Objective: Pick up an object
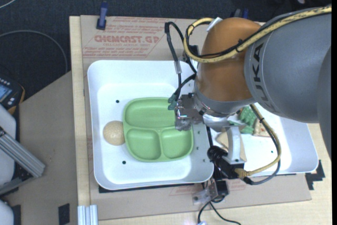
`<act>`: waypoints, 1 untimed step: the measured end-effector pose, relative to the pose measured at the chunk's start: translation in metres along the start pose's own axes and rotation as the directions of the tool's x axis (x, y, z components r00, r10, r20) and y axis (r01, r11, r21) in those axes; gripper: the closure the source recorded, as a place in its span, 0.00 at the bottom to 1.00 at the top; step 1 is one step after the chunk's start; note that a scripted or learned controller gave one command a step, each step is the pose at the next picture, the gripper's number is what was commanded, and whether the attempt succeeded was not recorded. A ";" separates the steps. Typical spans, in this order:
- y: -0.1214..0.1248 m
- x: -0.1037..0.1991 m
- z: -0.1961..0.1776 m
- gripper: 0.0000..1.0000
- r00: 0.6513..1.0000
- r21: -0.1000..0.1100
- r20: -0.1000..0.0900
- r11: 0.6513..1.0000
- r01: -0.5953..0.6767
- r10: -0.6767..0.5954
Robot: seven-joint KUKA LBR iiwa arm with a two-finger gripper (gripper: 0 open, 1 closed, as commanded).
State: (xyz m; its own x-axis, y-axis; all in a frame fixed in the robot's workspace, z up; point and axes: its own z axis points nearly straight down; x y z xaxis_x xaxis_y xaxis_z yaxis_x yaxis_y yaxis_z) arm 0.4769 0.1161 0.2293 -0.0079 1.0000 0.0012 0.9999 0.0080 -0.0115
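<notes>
Green divided tray [152,131] lies in the left white bin [102,92], with a tan round ball [113,133] touching its left edge. Board [126,39] under the bins reads "CHEMCAST GP". A blue clip [101,15] sits at the board's far edge. Arm's orange band [226,68] and cables [179,60] overhang the tray's right side. Gripper [181,113] sits over the tray's right rim; opening cannot be told. A green-patterned item [247,118] shows in the right bin [295,150].

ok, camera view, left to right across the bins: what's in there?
Tan ball → green tray → arm wrist → green-and-white object in the right bin.
</notes>
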 end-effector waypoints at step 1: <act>0.024 -0.023 -0.057 1.00 1.000 -0.018 0.001 1.000 -0.010 0.010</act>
State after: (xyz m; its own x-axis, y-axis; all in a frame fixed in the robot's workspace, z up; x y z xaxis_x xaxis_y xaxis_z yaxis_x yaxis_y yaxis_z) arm 0.5014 0.0929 0.2858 0.0019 1.0000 0.0000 1.0000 -0.0019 0.0065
